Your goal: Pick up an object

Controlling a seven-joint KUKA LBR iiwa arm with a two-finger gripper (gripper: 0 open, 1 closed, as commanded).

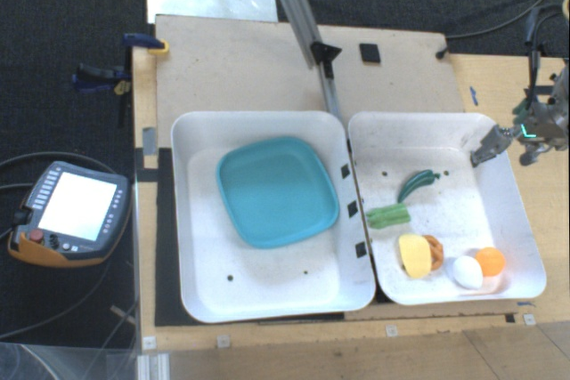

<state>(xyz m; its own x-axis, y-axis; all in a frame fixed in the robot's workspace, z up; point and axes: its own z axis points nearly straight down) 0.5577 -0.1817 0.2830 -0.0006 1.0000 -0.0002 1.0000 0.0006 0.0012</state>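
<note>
The right bin (499, 218) holds several small things. A dark green curved pod (417, 183) lies near its middle, with a light green block (388, 215) just below it. Along the front lie a yellow piece (414, 255), a brown piece (435, 251) touching it, a white egg (467, 271) and an orange ball (490, 262). My gripper (510, 149) hangs over the bin's far right rim, apart from all of them. It is open, its fingers spread with nothing between them.
A teal square plate (278, 190) lies in the left bin (200, 280). A grey pole (298, 9) slants down to the wall between the bins. A teach pendant (69, 212) sits on the floor at left.
</note>
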